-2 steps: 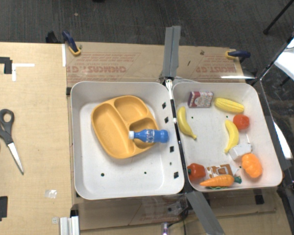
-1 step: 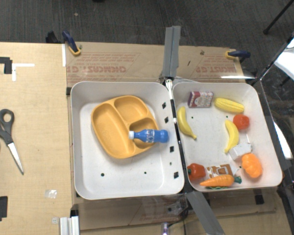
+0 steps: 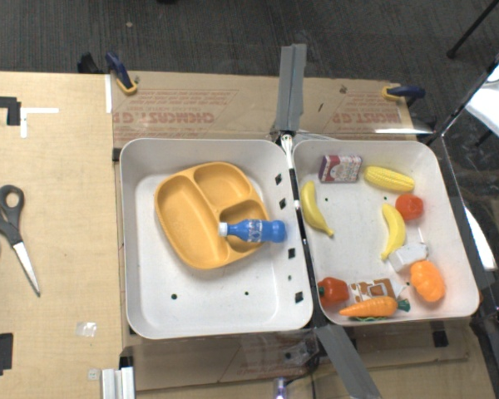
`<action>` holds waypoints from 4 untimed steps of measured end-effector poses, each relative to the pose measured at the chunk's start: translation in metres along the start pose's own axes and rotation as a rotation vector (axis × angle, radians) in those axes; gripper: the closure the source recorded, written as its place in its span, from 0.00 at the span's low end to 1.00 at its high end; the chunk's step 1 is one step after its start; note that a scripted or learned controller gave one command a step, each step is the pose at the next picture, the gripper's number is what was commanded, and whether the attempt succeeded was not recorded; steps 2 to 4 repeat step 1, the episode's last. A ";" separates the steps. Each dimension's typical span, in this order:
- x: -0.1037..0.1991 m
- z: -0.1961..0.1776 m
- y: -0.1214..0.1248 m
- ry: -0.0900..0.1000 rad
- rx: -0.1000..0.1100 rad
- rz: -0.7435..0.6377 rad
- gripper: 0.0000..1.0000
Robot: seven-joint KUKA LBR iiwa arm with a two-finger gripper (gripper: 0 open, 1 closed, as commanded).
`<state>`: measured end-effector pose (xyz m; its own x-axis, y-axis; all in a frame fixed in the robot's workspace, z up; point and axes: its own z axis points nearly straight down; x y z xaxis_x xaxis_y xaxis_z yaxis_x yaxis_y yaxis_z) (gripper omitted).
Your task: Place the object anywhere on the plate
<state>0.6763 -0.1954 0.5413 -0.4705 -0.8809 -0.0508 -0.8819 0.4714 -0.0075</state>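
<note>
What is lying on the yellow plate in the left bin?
A blue bottle with a white cap lies on its side across the yellow plate, in the small compartment nearest the bin divider, its base end overhanging the rim. The plate surface directly beneath the bottle is covered.

A pale wooden tabletop [image 3: 50, 223] fills the scene — beyond its far edge lies dark grey carpeted floor [image 3: 233, 15]. Scissors [image 3: 12, 231] rest at the tabletop's left side; blue clamps [image 3: 121, 71] grip its far edge.

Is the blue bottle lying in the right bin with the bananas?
No, the blue bottle lies on the yellow plate in the left bin.
</note>
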 end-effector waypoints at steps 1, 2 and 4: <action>-0.001 -0.008 -0.002 -0.007 0.002 0.001 1.00; -0.001 -0.008 -0.002 -0.007 0.002 0.001 1.00; -0.001 -0.008 -0.002 -0.007 0.002 0.001 1.00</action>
